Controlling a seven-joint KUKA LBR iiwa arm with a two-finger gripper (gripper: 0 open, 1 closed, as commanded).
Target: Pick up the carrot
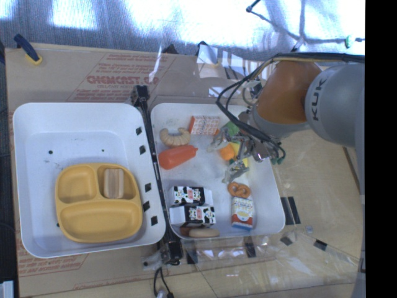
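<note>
**Carrot lies free in the right bin, arm beside it**

Carrot [177, 157] sits in the upper left part of the right bin [268, 191], lying on its side with the thick end toward the divider between the two bins. I see it as an orange-red wedge on the white floor. Just above it is a pale curled piece [175, 136], close to touching it, and further right along the back wall a small orange-and-white patterned box [205, 125].

From my seat the arm [310, 101] comes in from the right, its orange band over the back right corner of the bin. The gripper [239, 156] hangs low in the right half of that bin, among a clutter of small items in green, orange and yellow [228, 151]. It is near the carrot but apart from it; nothing of the carrot is between the fingers. I cannot tell whether the fingers are spread or closed, since cables and toys blur together there.

Below the gripper I make out a pretzel-shaped piece [239, 189] and, beneath that, a small carton [242, 212]. Two black-and-white cow-patterned cartons [192, 205] stand near the front left of the same bin, with a brownish oblong piece [203, 232] against the front wall.

The left bin [37, 141] holds a yellow divided plate [96, 210] with a tan block [113, 182] in its upper right compartment.
</note>
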